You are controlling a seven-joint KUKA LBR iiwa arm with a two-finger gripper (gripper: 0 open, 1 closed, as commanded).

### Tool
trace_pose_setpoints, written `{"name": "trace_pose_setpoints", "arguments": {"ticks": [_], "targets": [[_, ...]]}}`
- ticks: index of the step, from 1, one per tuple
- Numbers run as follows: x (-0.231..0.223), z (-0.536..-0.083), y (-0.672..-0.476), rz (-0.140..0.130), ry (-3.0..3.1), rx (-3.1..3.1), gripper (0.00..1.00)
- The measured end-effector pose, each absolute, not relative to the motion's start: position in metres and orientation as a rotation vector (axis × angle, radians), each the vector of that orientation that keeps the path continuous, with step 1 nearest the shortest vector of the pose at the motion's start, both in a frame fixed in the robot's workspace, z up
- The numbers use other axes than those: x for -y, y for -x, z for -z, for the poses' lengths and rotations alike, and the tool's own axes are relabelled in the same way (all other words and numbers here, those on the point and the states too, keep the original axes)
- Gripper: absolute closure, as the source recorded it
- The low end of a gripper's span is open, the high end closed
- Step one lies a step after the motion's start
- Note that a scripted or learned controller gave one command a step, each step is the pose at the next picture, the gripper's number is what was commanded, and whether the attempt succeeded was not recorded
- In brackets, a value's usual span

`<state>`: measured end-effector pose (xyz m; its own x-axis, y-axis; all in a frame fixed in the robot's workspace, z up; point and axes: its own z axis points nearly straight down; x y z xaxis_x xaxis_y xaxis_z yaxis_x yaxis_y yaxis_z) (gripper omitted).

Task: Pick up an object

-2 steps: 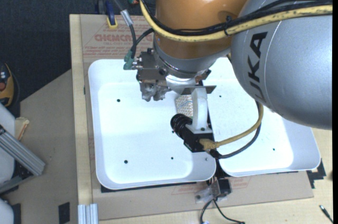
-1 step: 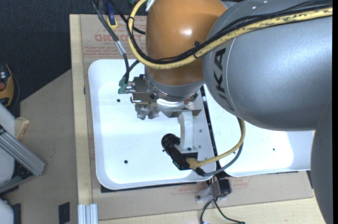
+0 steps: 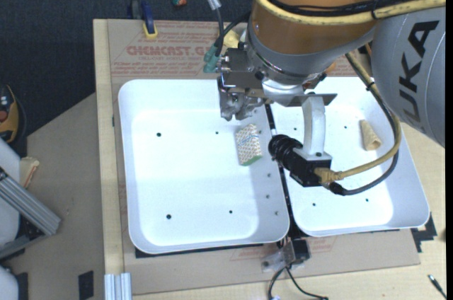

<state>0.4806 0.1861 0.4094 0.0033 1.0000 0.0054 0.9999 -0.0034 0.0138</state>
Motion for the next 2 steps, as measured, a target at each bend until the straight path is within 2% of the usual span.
{"name": "trace_pose_setpoints", "arguments": {"ticks": [1,2], "targets": [[-0.176,-0.301,-0.478,0.017,-2.228,-2.222,1.00],[-0.118,-0.404,-0.480,-0.015,-2.223,-2.210,1.00]]}}
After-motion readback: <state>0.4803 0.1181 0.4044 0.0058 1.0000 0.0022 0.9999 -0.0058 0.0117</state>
